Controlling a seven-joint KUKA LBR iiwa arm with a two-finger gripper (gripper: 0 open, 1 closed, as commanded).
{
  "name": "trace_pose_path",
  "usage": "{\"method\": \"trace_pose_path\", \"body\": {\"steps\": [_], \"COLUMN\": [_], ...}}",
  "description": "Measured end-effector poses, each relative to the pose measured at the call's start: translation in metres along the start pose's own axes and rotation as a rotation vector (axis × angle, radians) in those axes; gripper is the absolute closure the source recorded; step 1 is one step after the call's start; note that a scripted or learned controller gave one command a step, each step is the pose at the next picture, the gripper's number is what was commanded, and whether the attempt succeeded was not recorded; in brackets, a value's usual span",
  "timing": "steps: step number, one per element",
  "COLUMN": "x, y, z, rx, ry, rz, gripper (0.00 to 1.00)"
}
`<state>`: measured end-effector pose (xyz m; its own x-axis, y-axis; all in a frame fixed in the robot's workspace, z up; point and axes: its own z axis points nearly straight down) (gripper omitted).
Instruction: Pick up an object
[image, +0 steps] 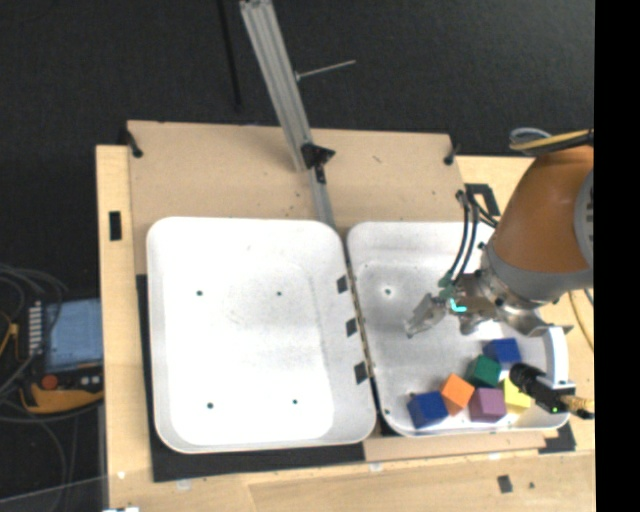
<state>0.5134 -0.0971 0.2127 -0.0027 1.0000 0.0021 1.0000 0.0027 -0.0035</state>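
Observation:
Several small blocks lie clustered in the front right corner of the right bin (400, 250): a blue block (427, 408), an orange one (458, 392), a purple one (488, 403), a green one (487, 371), a second blue one (503, 350) and a yellow one (517, 395). My gripper (428, 314) hangs over the middle of the right bin, pointing down and to the left. It is up and to the left of the cluster, apart from every block. The wrist and its orange band (545, 215) cover the bin's right side.
The left bin (200, 260) sits beside the right one, with small clips along the shared edge. A metal pole (285, 90) slants up from the back of the bench. A black part (535, 388) of the arm lies over the yellow block's right edge.

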Motion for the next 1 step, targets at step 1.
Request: {"method": "trace_pose_path", "body": {"steps": [1], "x": [-0.0005], "y": [0.0009], "z": [-0.0019], "rx": [-0.005], "ry": [-0.001], "rz": [0.005], "gripper": [0.00]}}
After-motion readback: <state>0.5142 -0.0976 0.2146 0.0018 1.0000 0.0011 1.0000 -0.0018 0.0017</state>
